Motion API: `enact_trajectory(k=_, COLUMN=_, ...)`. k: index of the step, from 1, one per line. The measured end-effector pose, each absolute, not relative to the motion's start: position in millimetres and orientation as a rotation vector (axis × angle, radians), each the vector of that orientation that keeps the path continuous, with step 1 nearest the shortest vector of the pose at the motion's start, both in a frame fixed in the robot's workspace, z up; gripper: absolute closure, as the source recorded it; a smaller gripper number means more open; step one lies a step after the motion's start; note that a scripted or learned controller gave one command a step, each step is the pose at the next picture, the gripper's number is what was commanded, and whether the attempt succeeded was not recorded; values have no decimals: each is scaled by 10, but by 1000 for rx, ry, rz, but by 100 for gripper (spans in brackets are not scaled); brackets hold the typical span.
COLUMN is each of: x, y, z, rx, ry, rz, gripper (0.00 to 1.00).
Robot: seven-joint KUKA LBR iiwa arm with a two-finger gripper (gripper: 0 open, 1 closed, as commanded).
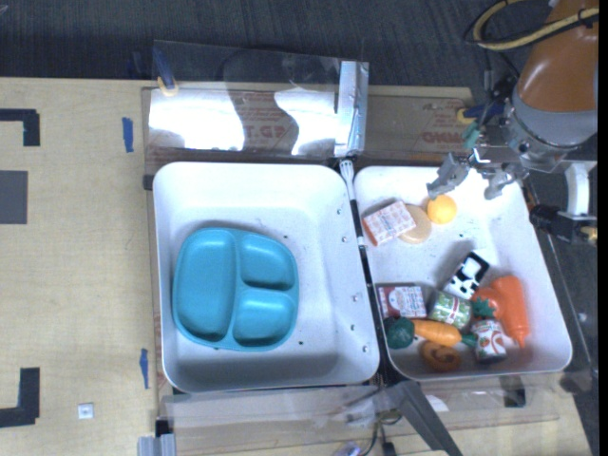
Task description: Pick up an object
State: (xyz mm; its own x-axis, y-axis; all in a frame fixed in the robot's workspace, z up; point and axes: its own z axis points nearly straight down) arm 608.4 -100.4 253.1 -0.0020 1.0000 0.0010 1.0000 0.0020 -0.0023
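Note:
My gripper (472, 180) hangs over the back of the right bin (549, 283), its two fingers spread apart with nothing between them. Just below and left of it lies a small yellow-orange ball (441, 209) beside a pale disc (416, 229) and a red-and-white carton (389, 222). Toward the front of that bin sits a heap of toy food: a black-and-white box (468, 274), an orange carrot (513, 307), a second red carton (403, 301), a green-labelled pack (452, 309) and a dark green piece (399, 332).
The left bin (190, 183) holds a blue divided plate (236, 289). A clear plastic panel with a metal post (350, 107) stands behind the bins. Cables loop above the arm's orange band (559, 74) at the top right.

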Motion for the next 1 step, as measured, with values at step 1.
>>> enact_trajectory(k=1, x=6576, y=-1375, z=1778, rx=-2407, ry=-2017, rz=4, gripper=0)
